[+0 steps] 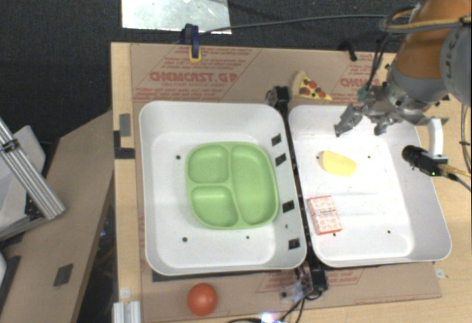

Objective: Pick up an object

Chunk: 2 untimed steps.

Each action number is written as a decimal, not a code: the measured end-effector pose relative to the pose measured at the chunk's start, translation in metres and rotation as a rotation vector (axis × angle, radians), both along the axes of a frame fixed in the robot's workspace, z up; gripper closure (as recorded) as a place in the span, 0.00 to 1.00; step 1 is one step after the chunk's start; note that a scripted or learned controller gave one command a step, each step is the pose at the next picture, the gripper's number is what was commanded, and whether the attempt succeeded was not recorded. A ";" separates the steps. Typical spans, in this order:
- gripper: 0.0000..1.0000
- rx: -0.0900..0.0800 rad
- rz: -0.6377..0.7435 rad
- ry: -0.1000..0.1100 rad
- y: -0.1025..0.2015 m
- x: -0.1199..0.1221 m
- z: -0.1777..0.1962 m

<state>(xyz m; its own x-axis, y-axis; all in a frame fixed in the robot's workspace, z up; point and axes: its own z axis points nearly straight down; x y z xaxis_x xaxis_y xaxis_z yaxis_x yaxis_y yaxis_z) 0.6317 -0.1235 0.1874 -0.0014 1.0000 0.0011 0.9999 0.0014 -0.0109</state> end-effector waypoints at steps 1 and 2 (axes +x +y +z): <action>0.00 -0.001 0.002 -0.012 0.000 0.003 0.007; 0.00 -0.001 0.001 -0.008 0.000 0.007 -0.054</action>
<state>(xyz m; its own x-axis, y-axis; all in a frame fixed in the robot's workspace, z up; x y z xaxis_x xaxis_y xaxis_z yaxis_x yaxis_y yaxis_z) 0.6384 -0.1233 0.1330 -0.0023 1.0000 0.0001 1.0000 0.0023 -0.0025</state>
